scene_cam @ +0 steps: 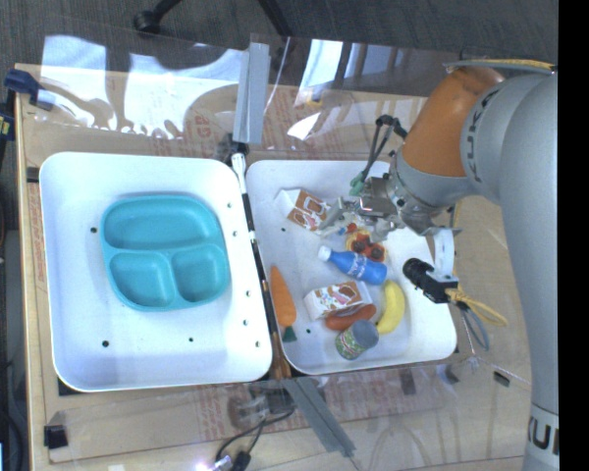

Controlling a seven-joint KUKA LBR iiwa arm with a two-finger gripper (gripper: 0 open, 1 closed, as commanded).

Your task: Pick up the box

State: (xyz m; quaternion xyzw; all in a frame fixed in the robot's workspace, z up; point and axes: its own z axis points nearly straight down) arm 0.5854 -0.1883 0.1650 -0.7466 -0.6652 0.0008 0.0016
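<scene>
1. Two shallow white bins sit side by side on a bench (177, 410). The left bin (69, 312) and the right bin (275, 180) meet wall to wall down the middle.
2. In the left bin, a teal divided tray (164, 248) lies in the middle. Bare white floor runs round it to every wall.
3. In the right bin, the box (307, 210) lies flat near the far left corner. It is small and white with brown and red print, and a strip of bare floor separates it from the left wall.
4. The gripper (363, 214) hangs over the far middle of the right bin, close beside the box on its right. Nothing can be seen gripped in it, and I cannot tell whether the claw is apart or together.
5. The grey arm (510, 145), with its orange band, covers the right bin's far right corner.
6. On the near side of the gripper are some small red and dark bits (363, 246). Next comes a blue bottle (356, 266) on its side, white cap toward the left wall.
7. An orange carrot (283, 297) lies along the left wall, toward the near left corner.
8. Toward the near wall, a printed packet (332, 297) touches a red sausage (351, 314). A banana (393, 307) lies to their right, and a can (356, 340) lies by the near wall.
9. Open floor remains between the box, the carrot and the bottle.
</scene>
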